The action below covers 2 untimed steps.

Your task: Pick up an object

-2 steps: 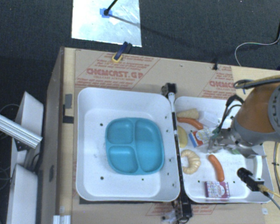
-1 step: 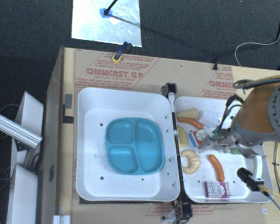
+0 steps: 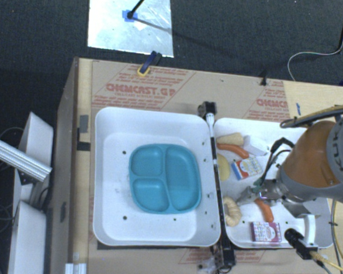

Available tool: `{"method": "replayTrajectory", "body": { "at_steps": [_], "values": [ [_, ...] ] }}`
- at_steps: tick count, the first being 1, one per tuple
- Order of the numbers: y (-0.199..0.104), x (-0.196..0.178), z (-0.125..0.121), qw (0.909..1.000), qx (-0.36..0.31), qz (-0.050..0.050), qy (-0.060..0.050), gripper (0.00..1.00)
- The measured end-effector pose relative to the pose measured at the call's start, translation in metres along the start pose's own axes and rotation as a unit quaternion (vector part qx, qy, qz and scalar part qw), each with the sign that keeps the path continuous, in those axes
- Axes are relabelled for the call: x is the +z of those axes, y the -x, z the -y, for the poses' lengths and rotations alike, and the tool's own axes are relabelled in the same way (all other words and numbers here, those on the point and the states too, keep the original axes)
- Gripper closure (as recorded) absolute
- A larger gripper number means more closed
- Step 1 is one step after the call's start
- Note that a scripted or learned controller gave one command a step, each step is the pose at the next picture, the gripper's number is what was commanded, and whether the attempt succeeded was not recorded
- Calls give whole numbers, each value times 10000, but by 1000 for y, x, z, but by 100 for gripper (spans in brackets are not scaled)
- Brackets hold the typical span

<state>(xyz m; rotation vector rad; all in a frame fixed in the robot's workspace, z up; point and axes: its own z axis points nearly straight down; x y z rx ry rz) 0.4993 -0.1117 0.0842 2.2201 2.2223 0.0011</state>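
The right bin (image 3: 320,234) holds several small objects. A cream piece (image 3: 230,138) and a red-orange sausage (image 3: 234,149) lie at its far left. A small printed carton (image 3: 249,167) sits below them, with a yellow piece (image 3: 223,166) by the left wall. A beige knobbly object (image 3: 232,211) lies near the front left. An orange carrot-like piece (image 3: 265,211) and a pink box (image 3: 264,232) lie near the front. My gripper (image 3: 254,194) hangs low over the bin's middle, just above and left of the orange piece, with the arm's orange band (image 3: 310,158) behind it.
The left bin (image 3: 110,217) bears a blue divided plate (image 3: 164,178). A black clamp (image 3: 208,110) sits on the divider between the bins. A black fitting on the arm (image 3: 298,239) overhangs the right bin's front edge.
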Motion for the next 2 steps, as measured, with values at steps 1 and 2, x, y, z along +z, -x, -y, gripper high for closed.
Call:
{"method": "replayTrajectory", "body": {
  "at_steps": [1, 2],
  "values": [
    [0, -11, -1, 10000, -6, -2, 21, 100],
    [-54, -110, -34, 10000, -14, -1, 14, 100]
  ]
}}
